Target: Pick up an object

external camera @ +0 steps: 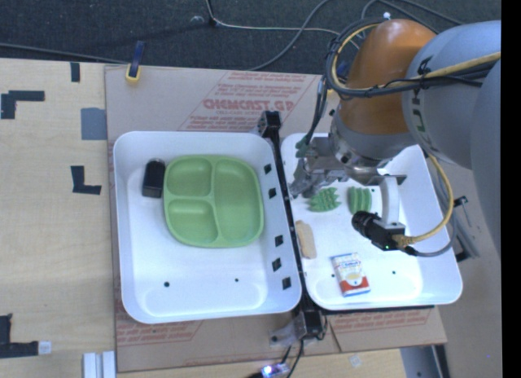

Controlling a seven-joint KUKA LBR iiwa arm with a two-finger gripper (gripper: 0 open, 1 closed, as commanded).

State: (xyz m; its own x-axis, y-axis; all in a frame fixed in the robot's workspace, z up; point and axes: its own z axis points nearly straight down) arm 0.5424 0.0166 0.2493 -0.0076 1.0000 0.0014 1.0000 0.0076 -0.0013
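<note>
Cardboard underlies 2 white bins. Nearest in the right bin lies a small red-and-white carton, then a tan oblong piece by the divider. Farther, 2 green toys lie just below the gripper. The left bin holds a green divided plate touching a black block.

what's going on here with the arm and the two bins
A grey and orange arm reaches in over the right bin, with its gripper low near that bin's upper left corner, next to a green toy. Nothing can be seen held. A tan piece and a small card box lie loose in the same bin. The left bin holds a green divided plate and a black block.
</note>
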